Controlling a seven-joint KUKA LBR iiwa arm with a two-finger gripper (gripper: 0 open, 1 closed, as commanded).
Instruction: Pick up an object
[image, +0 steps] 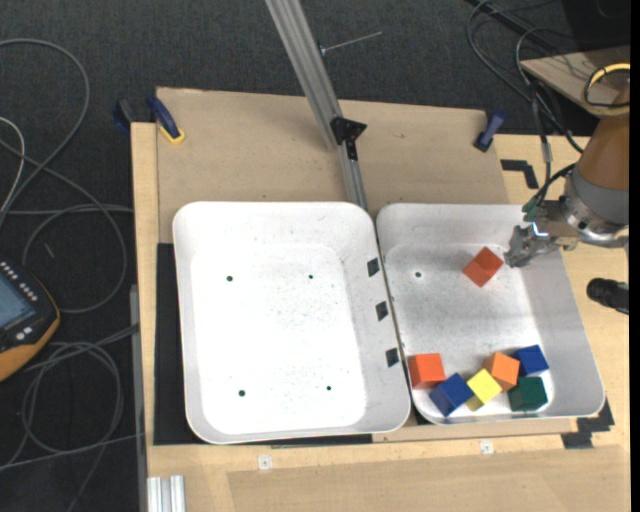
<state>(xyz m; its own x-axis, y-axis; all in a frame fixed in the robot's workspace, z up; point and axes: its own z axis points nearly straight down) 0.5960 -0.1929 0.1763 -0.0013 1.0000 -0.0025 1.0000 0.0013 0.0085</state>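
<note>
The gripper (520, 250) hangs at the orange cube's (483, 267) three o'clock; I cannot tell its fingers' spread. Probably light, rigid; pinch opposite flat faces.

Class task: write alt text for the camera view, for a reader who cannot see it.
A grey robot arm's gripper hangs over the right white bin, just right of a lone orange block. Six more blocks, orange, blue, yellow and green, cluster at that bin's near edge. The left white bin sits beside it.
</note>
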